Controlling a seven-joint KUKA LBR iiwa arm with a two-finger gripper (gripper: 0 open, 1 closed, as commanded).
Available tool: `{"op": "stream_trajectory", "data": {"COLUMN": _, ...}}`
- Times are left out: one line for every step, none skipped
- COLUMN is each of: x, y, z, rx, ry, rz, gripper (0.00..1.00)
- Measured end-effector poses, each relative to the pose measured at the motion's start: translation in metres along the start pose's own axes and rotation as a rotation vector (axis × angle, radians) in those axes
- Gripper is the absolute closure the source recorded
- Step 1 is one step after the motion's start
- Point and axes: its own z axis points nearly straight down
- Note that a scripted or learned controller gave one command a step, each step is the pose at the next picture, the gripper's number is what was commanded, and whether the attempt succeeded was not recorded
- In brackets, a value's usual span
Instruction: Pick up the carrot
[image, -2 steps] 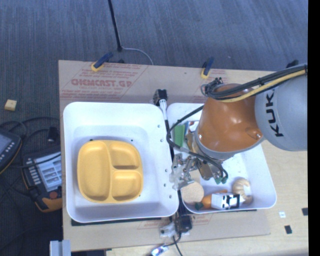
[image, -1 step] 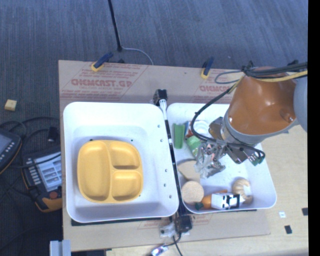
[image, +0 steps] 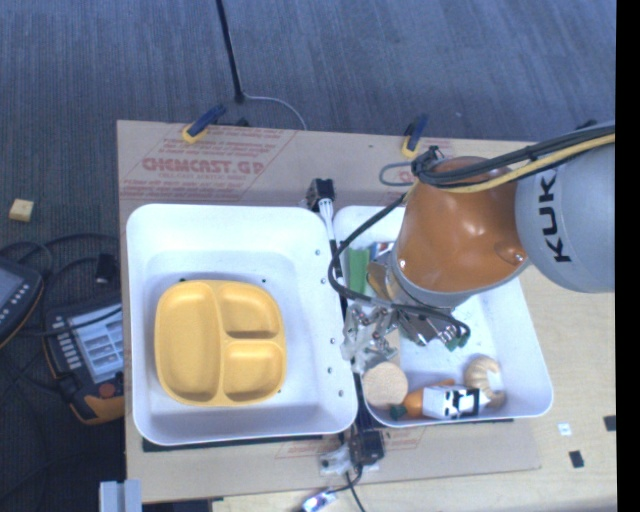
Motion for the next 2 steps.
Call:
{"op": "stream_trajectory", "data": {"x": -0.019, "y": 0.011, "z": -0.06, "rx": 0.001, "ry": -0.002, "rz": -0.478, "gripper": 1.0}}
{"op": "stream_trajectory", "data": {"x": -0.025, "y": 0.08, "z": 0.0, "rx": -0.001, "ry": 0.001, "rz": -0.449, "gripper": 1.0}}
